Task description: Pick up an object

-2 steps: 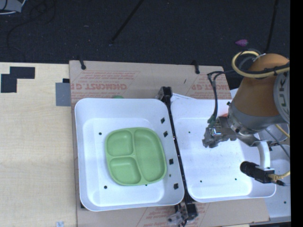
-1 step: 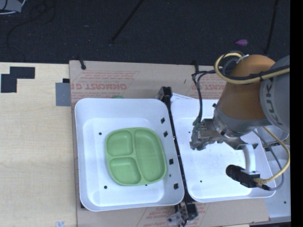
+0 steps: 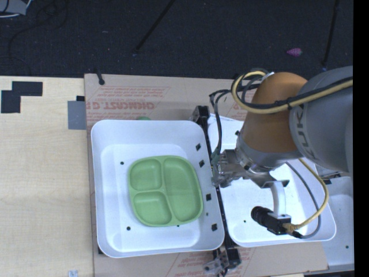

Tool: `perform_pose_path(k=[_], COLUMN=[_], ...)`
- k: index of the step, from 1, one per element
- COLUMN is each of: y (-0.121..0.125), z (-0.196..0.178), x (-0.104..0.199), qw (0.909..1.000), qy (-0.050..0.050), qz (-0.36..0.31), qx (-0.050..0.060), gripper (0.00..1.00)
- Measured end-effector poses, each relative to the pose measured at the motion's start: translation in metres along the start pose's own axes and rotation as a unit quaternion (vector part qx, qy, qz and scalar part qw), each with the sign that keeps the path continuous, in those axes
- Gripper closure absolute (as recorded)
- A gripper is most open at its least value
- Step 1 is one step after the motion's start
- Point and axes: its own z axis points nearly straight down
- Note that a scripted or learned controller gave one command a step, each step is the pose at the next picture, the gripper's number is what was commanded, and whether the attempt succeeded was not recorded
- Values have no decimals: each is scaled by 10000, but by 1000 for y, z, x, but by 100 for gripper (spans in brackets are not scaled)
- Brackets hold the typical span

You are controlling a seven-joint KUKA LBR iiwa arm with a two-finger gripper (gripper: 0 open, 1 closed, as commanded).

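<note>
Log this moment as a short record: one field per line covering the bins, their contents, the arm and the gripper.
left bin: shallow, white, holds a green divided plate
green divided plate: lies flat near the bin's middle, three compartments, nothing in them
right bin: shallow, white, partly covered by the arm
arm: reaches in from the right, hangs over the right bin
gripper: low over the right bin's left side, near the divider between the bins; finger state hidden
plate contact: gripper apart from the plate
</note>
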Motion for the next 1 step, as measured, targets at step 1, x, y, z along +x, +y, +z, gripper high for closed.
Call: perform_pose_path(k=[1], y=[3], z=[5], x=[52], qw=[10000], qy=[-5], qz=[5], qx=[-4], gripper=[100])
